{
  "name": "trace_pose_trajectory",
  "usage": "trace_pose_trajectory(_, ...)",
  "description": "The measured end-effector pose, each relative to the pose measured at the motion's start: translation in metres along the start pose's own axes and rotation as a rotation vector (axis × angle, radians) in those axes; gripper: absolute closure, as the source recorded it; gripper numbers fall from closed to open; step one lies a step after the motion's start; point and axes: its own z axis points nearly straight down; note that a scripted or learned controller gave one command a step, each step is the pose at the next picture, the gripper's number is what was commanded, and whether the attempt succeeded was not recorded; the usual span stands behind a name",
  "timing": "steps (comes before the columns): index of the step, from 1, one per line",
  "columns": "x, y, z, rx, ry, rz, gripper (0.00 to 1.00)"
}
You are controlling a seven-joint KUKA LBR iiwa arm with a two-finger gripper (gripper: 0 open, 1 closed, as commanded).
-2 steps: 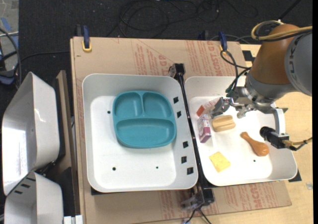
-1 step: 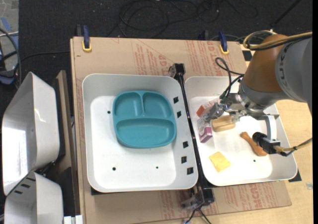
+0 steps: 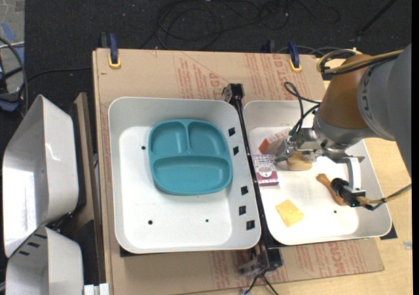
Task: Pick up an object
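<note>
the gripper (image 3: 288,151) sits low in the right shallow white bin (image 3: 373,222), perhaps touching a tan roundish lump (image 3: 301,161); i cannot tell how the jaws stand. its long axis is unclear.

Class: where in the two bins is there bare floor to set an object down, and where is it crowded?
Left bin: bare floor in front of the teal plate. Right bin: a patch between the yellow block and the brown tool. Crowded around the end effector and purple box.
</note>
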Motion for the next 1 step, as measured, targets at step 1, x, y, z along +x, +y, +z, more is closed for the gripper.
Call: trace_pose_trajectory(1,0.0057,0.0041,-0.0156,-0.007,0.01,-0.005,1.0)
